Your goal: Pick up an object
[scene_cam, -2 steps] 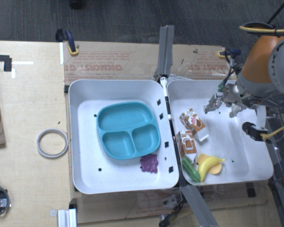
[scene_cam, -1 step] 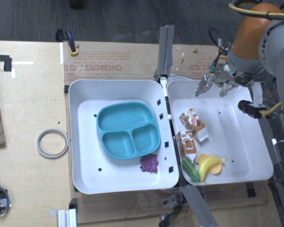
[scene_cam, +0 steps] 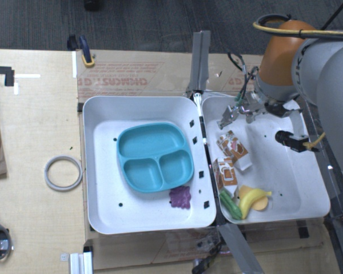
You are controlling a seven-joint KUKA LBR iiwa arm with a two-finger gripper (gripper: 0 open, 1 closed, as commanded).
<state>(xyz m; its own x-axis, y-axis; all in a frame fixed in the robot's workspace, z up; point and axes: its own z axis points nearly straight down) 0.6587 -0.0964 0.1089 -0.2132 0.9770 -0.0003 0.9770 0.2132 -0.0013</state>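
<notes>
Where bins [scene_cam: 97,153] meet, two packets [scene_cam: 231,146].

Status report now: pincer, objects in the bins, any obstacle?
Pincer over right bin, holding nothing. Banana, snack packs lie loose. Blue tray in left bin.

The right bin [scene_cam: 308,207] holds 2 snack packets [scene_cam: 233,147], a yellow banana [scene_cam: 252,198] and a green vegetable [scene_cam: 230,204].

I see my arm [scene_cam: 326,67] as a fat, smooth grey tube with a rounded orange band [scene_cam: 281,53] above the wrist. Black and yellow cables loop over the top, and thin wires trail toward the metal gripper [scene_cam: 235,114].
</notes>
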